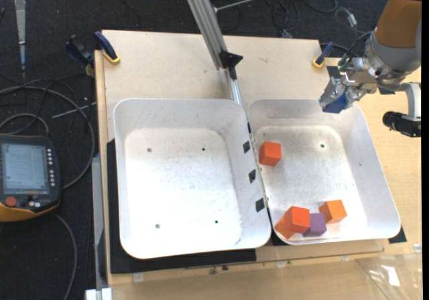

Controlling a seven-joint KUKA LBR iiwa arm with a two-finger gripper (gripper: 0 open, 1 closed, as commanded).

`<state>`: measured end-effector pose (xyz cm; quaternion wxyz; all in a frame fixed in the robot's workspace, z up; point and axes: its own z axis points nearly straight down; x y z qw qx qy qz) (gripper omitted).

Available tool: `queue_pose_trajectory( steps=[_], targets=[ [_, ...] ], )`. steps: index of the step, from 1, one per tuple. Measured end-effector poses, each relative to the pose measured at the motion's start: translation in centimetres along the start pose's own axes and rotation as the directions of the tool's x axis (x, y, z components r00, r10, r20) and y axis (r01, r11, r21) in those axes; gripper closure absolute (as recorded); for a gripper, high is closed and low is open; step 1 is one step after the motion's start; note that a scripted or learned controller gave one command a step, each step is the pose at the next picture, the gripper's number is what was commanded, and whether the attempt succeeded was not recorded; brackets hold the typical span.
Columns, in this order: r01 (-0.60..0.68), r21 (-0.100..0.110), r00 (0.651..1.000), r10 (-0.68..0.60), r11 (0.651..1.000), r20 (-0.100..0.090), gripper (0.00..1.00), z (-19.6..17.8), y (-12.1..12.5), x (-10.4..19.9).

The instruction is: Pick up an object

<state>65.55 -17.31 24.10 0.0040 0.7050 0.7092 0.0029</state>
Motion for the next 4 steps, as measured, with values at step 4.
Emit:
queue_pose_trajectory(
  steps=[4],
  targets=[
    [0.003,0.015,1.0,-0.003,1.0,-0.003,1.0,-3.4,-8.7,25.8]
  ],
)
